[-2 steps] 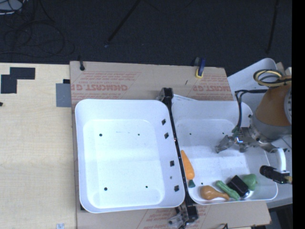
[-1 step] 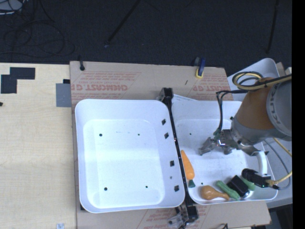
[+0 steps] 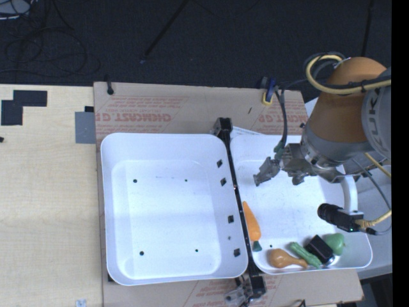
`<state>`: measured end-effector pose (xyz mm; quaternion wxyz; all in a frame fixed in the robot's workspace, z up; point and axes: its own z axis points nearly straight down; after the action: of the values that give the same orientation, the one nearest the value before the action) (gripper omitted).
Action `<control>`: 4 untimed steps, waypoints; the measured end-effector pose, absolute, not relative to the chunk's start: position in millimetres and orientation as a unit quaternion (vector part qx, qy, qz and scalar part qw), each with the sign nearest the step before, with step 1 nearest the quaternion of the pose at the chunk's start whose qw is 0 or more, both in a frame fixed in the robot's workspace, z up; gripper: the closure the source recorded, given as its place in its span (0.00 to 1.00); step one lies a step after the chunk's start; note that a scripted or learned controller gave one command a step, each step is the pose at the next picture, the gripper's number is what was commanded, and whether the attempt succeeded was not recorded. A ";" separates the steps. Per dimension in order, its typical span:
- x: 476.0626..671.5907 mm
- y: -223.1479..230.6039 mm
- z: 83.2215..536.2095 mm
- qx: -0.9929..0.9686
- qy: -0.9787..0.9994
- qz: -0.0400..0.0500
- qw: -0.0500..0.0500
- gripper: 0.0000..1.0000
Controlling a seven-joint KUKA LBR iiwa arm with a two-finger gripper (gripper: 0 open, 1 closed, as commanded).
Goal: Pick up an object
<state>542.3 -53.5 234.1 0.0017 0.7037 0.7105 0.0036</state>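
My gripper (image 3: 279, 175) hangs over the upper middle of the right bin (image 3: 291, 203), its two fingers spread open with nothing between them. Below it, an orange carrot-shaped toy (image 3: 250, 220) with a green tip lies along the bin's left wall. In the bin's near right corner sit a tan pear-shaped toy (image 3: 284, 258), a long green piece (image 3: 303, 253), a black block (image 3: 319, 248) and a rounded green object (image 3: 334, 242). The gripper is well above and apart from all of them.
The left bin (image 3: 118, 171) lies beside the right one, with a black divider bar (image 3: 231, 190) between them. A black cylinder with a yellow cable (image 3: 340, 217) juts from the arm over the right bin's right side. Cardboard lies under both bins.
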 end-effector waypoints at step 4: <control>569.9 114.8 83.3 0.706 0.708 -0.001 -0.001 0.00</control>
<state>569.9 114.8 83.3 -0.0005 0.7061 0.7082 -0.0014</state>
